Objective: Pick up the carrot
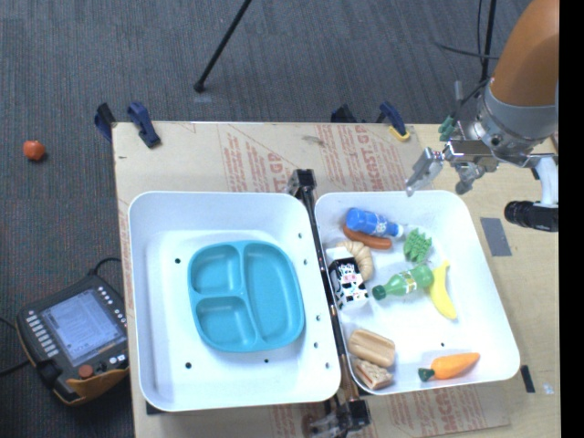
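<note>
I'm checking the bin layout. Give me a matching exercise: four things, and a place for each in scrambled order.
Things:
1. carrot
2. tray
3. banana
4. gripper

Places:
A. left bin
B. above the right bin's far edge
C. right bin's near right corner
D. right bin, by the green bottle

Pairs: 1-C, 2-A, 3-D, 4-B

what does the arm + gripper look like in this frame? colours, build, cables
The arm shows a broad orange band, then a grey wrist section below it. The gripper is bare grey metal, two thin fingers hanging off a boxy metal mount. A small green part sits on the mount's left side, and thin dark cables run down to it. No readable markings.
</note>
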Available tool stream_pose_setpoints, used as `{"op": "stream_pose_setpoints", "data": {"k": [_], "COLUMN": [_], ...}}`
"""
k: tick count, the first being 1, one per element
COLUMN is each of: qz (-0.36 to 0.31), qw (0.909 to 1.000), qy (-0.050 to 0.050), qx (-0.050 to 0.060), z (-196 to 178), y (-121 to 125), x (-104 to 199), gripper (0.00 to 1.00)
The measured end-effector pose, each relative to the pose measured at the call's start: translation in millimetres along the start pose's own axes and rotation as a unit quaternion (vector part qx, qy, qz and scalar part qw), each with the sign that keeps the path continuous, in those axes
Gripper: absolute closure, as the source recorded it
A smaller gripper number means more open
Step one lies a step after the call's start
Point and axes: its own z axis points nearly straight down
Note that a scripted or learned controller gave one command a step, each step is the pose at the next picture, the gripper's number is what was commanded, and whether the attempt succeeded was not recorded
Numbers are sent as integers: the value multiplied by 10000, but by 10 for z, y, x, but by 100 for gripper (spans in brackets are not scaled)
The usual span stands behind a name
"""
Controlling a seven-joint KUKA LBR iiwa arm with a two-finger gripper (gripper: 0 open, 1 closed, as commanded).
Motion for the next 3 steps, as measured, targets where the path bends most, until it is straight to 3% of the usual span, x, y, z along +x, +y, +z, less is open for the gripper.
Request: {"op": "stream_pose_setpoints", "data": {"k": [1, 2, 3], "qz": [-808, -111, 1160], "qw": [9967, 9999, 9932], "qy": [6, -11, 22], "qx": [15, -61, -67], "z": [1415, 1913, 1924], "y": [24, 77, 75], "x": [327, 394, 243], "gripper": [0, 0, 0]}}
